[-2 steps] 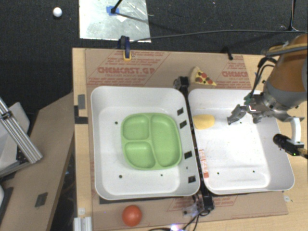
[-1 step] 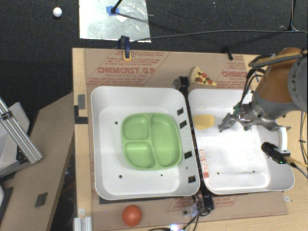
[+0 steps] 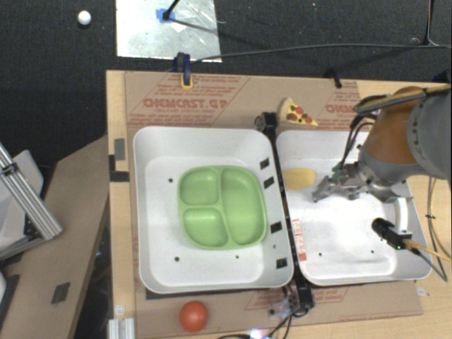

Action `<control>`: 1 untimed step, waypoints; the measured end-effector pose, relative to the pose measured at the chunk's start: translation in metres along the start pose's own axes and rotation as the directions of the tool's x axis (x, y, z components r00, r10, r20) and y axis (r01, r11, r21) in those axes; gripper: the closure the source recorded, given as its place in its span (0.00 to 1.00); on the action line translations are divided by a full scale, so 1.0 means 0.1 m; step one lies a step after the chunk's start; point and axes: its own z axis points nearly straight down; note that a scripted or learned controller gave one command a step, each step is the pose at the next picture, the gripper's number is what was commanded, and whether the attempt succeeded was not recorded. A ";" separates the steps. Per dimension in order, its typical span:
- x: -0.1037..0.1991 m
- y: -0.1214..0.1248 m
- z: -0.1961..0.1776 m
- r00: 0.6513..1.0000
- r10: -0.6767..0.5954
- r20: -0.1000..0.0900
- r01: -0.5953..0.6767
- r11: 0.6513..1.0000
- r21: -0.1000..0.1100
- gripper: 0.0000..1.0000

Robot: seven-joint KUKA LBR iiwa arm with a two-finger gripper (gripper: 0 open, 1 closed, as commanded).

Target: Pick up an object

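The gripper [image 3: 326, 189] hangs low over the right bin [image 3: 339, 254], reaching in from 3 o'clock; the view does not show whether it is open or closed, and nothing can be seen in its grasp. The yellow piece [image 3: 299, 179], a flat rounded lump, lies on the bin floor at about 10 o'clock from the gripper, just beside its tip; whether the two touch cannot be told. The piece sits close to the bin's wall on the 9 o'clock side, with only a narrow strip of white floor between it and that wall; toward 12 o'clock there is a little more room before the far wall. From 5 to 7 o'clock of the gripper the floor of the right bin lies bare and wide, up to the near rim.

The left bin [image 3: 159, 261] lies at 9 o'clock, across the seam with its black clips; a green plate [image 3: 222, 207] with three compartments rests in its middle. On the cardboard sheet [image 3: 212, 94] outside the bins, a toy pizza slice [image 3: 298, 113] lies at 12 o'clock of the yellow piece, and a red ball [image 3: 193, 316] sits at 6 o'clock of the left bin.
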 end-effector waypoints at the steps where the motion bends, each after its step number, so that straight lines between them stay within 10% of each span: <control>1: -0.01 0.02 -0.14 1.000 0.000 0.001 0.000 1.000 -0.006 1.00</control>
